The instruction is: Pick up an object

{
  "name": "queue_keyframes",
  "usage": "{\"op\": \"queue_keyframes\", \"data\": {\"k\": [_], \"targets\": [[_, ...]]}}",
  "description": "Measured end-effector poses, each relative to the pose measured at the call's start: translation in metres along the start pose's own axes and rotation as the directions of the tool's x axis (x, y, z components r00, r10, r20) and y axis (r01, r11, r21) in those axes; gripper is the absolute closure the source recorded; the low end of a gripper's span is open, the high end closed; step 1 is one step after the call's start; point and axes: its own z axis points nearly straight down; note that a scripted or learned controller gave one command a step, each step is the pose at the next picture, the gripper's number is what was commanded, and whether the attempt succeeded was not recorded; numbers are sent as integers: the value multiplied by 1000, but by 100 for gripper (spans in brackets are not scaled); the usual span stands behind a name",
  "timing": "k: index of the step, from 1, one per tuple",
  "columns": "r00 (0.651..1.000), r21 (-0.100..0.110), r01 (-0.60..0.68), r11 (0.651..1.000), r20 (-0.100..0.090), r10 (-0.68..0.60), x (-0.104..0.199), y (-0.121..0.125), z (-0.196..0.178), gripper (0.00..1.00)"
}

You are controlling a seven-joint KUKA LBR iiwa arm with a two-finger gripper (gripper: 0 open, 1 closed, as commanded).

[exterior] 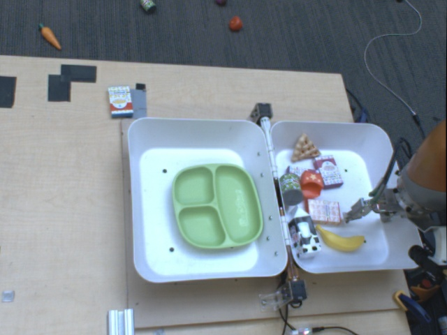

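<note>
Grey arm (419,201) cut off at right; jaws' state over the right bin (377,187) unclear.

I count two white bins (140,187). Left one: one green divided plate (216,206). Right one: one banana (340,240), one pizza slice (304,147), one red tomato (311,181), two small cartons (328,172), one black-and-white toy (304,234).
</note>
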Motion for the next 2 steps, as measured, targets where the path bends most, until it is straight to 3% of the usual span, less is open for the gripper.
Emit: {"op": "queue_keyframes", "data": {"k": [1,2], "targets": [[1000,-3,1,1000,1,-1,0,1,-10,100],[1000,-3,1,1000,1,-1,0,1,-10,0]]}}
